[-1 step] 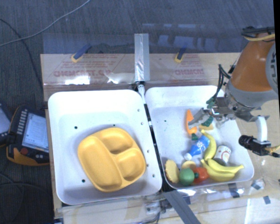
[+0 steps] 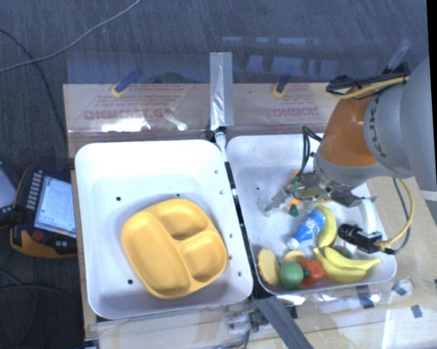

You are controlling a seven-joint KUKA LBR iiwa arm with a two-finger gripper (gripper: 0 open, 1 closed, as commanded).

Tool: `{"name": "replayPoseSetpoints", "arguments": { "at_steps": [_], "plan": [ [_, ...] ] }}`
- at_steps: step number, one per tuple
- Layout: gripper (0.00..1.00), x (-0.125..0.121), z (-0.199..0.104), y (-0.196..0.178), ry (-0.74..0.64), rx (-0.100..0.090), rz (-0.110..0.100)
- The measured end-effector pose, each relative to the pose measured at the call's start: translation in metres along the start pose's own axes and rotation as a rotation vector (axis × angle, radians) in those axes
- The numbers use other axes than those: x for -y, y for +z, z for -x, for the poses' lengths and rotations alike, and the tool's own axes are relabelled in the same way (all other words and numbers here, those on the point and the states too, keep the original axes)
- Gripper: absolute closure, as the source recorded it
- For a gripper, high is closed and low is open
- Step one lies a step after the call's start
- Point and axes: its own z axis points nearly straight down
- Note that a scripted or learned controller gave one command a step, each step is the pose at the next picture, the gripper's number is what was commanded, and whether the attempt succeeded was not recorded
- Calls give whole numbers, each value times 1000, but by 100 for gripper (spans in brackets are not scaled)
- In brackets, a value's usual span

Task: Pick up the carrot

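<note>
- We see the gripper (image 2: 292,195) low in the right bin (image 2: 256,160); grip state: cannot tell.
- An orange piece, likely the carrot (image 2: 302,194), lies right at the gripper, slanting down-left, above the bottle (image 2: 308,228) and bananas (image 2: 340,257).

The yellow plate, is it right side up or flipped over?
Right side up: the yellow plate in the left bin shows its three compartments facing up.
</note>
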Motion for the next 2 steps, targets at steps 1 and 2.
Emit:
{"name": "replayPoseSetpoints", "arguments": {
  "at_steps": [1,2],
  "plan": [
    [100,0,0,-8,2,-4,-2],
    [100,-17,-37,-89,-79,0,-2]
  ]
}}
